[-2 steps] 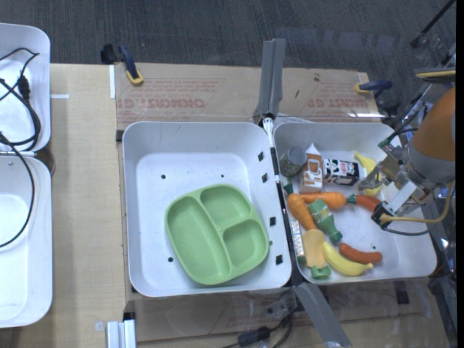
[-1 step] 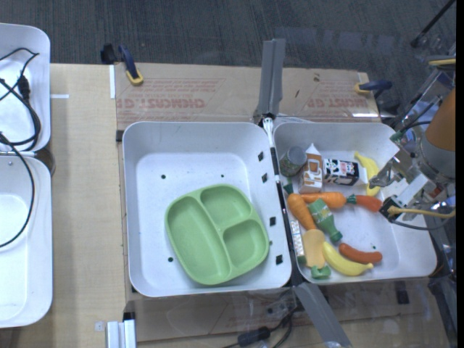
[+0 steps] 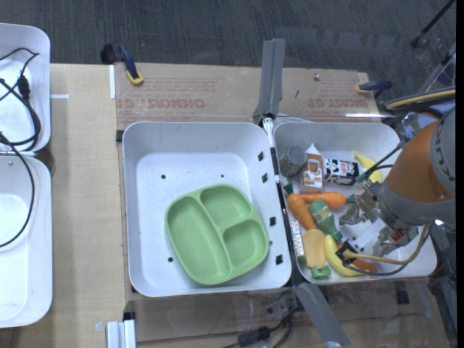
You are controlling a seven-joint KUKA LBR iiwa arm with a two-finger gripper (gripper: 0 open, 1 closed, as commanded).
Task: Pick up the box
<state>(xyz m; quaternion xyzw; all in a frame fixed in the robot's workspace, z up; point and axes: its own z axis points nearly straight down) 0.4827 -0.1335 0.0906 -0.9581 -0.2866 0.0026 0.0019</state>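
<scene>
1. Gripper [image 3: 368, 232] sits low in the right bin [image 3: 428, 263], by its front-right part, over a banana [image 3: 341, 261]. Open or closed: cannot tell.
2. Box [image 3: 313, 168] is up-left of the gripper, apart from it, in the back half of the right bin beside a round can [image 3: 293, 160].
3. Box looks like a small carton, white and orange, standing tilted.
4. Carrots [image 3: 310, 203] lie between box and gripper.
5. Arm enters from the right, orange band [image 3: 424, 167] above the wrist, angled down-left.
6. Left bin [image 3: 145, 194] holds a green divided plate [image 3: 216, 233].
</scene>
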